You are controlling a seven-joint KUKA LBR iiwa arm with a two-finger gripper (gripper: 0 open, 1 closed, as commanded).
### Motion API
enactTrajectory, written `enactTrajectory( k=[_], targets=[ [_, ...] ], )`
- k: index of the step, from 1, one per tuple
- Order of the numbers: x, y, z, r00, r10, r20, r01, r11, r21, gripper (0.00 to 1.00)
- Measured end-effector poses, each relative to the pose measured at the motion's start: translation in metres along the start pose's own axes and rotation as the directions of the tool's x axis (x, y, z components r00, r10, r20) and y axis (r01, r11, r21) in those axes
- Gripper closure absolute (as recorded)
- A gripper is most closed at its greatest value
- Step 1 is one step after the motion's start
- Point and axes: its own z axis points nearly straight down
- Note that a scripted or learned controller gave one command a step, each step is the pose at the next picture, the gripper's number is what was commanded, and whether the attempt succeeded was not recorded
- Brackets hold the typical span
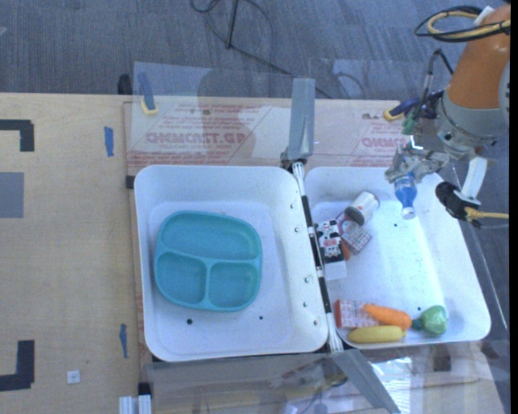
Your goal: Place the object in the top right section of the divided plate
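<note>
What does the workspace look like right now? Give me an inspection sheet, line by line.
Surface: wooden bench bearing two shallow white bins, left bin and right bin.
Job's things: teal divided plate lies in the left bin, all sections bare; a small blue bottle hangs at the hand, over the right bin's upper part.
Clutter: in the right bin, a small can, a cow-print carton, a carrot, a yellow banana, a green vegetable.
Hand: hand above the right bin's top edge; finger state unclear.
Cables: yellow and black cables loop above the arm.
Surroundings: grey carpet beyond the bench.
</note>
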Motion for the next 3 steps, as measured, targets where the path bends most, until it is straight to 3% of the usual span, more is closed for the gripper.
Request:
enactTrajectory(
  k=[1, 2, 3],
  targets=[
    [-0.016, 0.016, 0.083, 0.999, -0.051, -0.001, 0.051, 0.999, 0.000, 1.00],
    [0.047, 0.015, 0.089, 0.972, -0.234, 0.007, 0.234, 0.972, -0.025, 1.00],
    [0.124, -0.025, 0.036, 0.937, -0.349, -0.001, 0.349, 0.937, -0.002, 1.00]
  ],
)
